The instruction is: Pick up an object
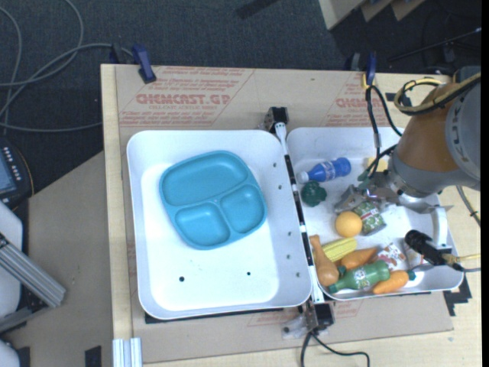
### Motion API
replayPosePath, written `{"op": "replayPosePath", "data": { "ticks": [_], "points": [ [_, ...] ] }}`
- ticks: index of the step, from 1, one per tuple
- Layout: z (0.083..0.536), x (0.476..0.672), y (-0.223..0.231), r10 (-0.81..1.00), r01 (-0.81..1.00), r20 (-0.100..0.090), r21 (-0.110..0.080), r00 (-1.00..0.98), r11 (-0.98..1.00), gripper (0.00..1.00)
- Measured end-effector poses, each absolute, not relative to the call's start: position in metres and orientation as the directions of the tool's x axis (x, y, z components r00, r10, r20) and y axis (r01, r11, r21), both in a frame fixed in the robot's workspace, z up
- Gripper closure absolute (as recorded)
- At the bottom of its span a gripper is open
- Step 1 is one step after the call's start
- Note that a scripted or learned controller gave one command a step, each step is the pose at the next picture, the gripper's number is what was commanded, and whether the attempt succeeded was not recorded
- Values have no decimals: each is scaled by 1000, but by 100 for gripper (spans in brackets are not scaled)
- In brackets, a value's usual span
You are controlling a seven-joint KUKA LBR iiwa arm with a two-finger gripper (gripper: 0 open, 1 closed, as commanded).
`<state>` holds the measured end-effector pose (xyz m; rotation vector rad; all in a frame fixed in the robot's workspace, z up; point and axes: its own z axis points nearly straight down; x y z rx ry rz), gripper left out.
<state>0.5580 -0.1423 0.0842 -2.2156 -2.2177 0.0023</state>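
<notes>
My gripper (357, 198) is low in the right bin (336, 140), near its middle. Just below it lie an orange ball (348, 225) and a small item with a green and red label (372, 220). A blue-capped clear bottle (327, 170) lies to its upper left, and a dark green round piece (313, 195) sits to its left. Along the bin's front edge are a yellow corn cob (341, 247), an orange carrot-like piece (324, 262), a green bottle (359, 277) and another orange piece (391, 283). Nothing visibly sits in the gripper.
The left bin (153, 274) holds a blue three-compartment plate (214, 199) in its upper half. The grey arm with its orange band (424, 140) reaches in from the right over the right bin's far corner. Blue clamps (143, 62) stand at the bench's back edge.
</notes>
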Motion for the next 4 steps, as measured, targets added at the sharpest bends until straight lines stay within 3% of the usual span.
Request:
{"op": "replayPosePath", "data": {
  "ticks": [1, 2, 3, 4],
  "points": [
    [86, 533, -99, 1000, 1000, 1, 2, -2, 2, 0],
    [85, 503, -93, 1000, 1000, 0, 1, 1, -1, 0],
    [96, 506, -93, 1000, 1000, -1, 7, 0, 0, 100],
    [190, 547, -13, 1000, 1000, 2, 13, -11, 11, 100]
  ]
}}
